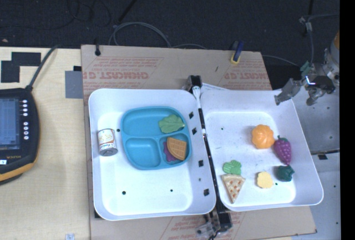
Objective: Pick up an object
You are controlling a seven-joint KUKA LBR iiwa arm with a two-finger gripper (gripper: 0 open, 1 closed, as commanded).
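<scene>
Hanging at the right edge of the view, the claw (299, 88) sits above and outside the upper right corner of the right bin (302, 178); two grey fingers (284, 92) splay apart, so it reads as wide, with nothing between them and nothing touched. Right bin contents: an orange pumpkin-like toy (262, 136) near the middle, a purple grape bunch (283, 149) just beside it on the right, a dark green piece (285, 173) below the grapes, a yellow piece (265, 180) just left of that, a green leafy toy (232, 167) toward the left wall, and a pizza slice (233, 186) directly below the leaf, tip pointing down. All lie well apart from the claw. Left bin (111, 189): a blue divided plate (145, 144) in the centre, with a green leafy toy (171, 123) in its upper right compartment and a brown ridged piece (177, 148) over something purple in the lower right compartment. A small labelled can (107, 142) lies just left of the plate. Both bins rest on cardboard (144, 70) over the desk (50, 189); a handheld control pendant (14, 128) lies at far left.
</scene>
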